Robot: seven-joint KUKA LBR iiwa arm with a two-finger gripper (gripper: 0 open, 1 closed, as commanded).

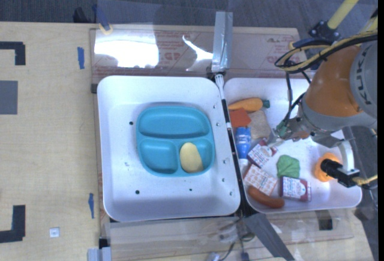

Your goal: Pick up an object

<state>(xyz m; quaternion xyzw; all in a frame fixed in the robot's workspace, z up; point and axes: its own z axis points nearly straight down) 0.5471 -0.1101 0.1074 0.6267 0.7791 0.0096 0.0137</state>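
Gripper: low inside the right bin [354,194], the gripper [287,132] hangs off the grey-and-orange arm [336,89] just above the clutter; whether it is open or closed I cannot tell from where I stand, and nothing shows held in it.
Tabletop: pale wood tabletop [48,134] carrying both bins side by side, touching along their inner walls.
Left bin: the left bin [114,182] holds a blue tray [171,128] in its middle, with a yellow lump [191,158] sitting in the tray's lower right compartment.
Right bin: crowded toward its left half, so a pick there looks awkward to me.
Candidates: nearest the gripper are a red-and-white packet [261,155] just below it and a green piece [288,165] to the lower right; either seems the likely target.
Neighbours: a second packet [259,179], a dark red pouch [295,188] and a sausage [265,198] lie packed close, some touching, so fingers coming down may nudge more than one.
Far end: a carrot [246,104] and a red block [239,117] lie by the top wall, with a blue bottle [242,141] against the dividing wall.
Loner: an orange toy [329,168] sits apart on the right, with a black part of the rig across it.
Cables: black cables [294,56] loop above the arm.
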